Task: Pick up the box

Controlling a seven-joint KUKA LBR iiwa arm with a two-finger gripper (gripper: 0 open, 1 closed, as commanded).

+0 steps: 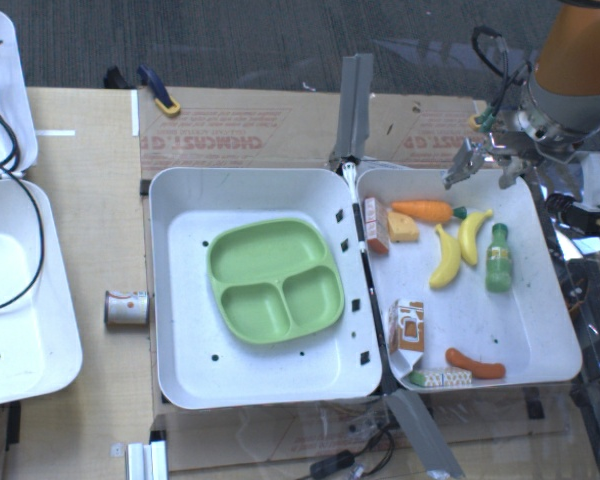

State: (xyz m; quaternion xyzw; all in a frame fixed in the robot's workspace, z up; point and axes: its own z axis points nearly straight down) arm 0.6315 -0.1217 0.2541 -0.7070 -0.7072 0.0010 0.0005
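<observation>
1. Camera view shows the two-finger gripper of the grey arm with the orange band hovering over the far rim of the right-hand shallow white bin, its two fingers spread apart and released, nothing between them.

2. The small white-and-orange cardboard box lies well apart from the jaws, toward the near left part of that bin, close to the wall between the two bins.

3. To do the pick well, I judge the jaws should travel toward the near left over the two yellow bananas and the orange carrot, keeping high so they disturb neither.

4. The descent should be straight down, with the fingers straddling the box's narrow sides; the bin wall beside it leaves little room on that side.

5. The red sausage-shaped piece just beyond the box could be caught by a wide finger.

6. The box looks flat, light and rigid, with orange print on a white face, lying slightly tilted.
</observation>
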